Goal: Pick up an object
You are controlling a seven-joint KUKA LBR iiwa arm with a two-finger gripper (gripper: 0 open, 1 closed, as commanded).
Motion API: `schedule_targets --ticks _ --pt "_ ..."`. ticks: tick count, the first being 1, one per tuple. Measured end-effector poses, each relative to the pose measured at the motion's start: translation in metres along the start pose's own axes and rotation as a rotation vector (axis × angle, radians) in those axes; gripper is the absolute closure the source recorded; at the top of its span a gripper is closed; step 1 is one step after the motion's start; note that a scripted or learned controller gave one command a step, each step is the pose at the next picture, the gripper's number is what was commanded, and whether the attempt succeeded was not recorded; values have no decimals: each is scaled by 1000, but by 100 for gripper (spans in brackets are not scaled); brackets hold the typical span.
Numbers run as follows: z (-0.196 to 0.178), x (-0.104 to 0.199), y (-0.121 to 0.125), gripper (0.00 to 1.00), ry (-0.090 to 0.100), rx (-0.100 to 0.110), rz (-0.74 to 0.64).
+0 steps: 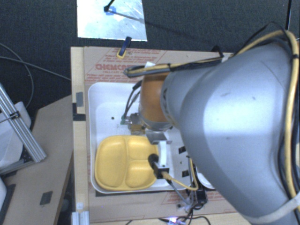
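A yellow plate with three compartments (123, 165) lies flat in the near part of the left white bin (104, 100). My gripper (142, 125) hangs below the orange wrist band (151, 100), over the bin's middle and just beyond the plate's far right edge. My own wrist hides the gripper's tips, and nothing shows in its hold. The big grey arm (234, 130) covers nearly all of the right bin.
A tiny dark speck (113, 118) lies on the left bin's floor. Both bins rest on printed cardboard (108, 64), which carries a small blue and yellow item (124, 47) at its far edge. A shiny sheet (111, 13) lies beyond. An aluminium frame (21, 128) stands at left.
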State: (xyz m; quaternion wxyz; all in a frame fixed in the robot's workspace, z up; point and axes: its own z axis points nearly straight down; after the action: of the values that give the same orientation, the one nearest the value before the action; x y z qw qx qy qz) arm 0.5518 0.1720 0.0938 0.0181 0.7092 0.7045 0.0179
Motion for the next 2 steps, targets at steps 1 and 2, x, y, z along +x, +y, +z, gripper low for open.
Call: schedule_targets --ticks 1,2 --pt "10 -33 37 100 0 44 -4" --pt "-92 -67 128 100 0 34 -9"
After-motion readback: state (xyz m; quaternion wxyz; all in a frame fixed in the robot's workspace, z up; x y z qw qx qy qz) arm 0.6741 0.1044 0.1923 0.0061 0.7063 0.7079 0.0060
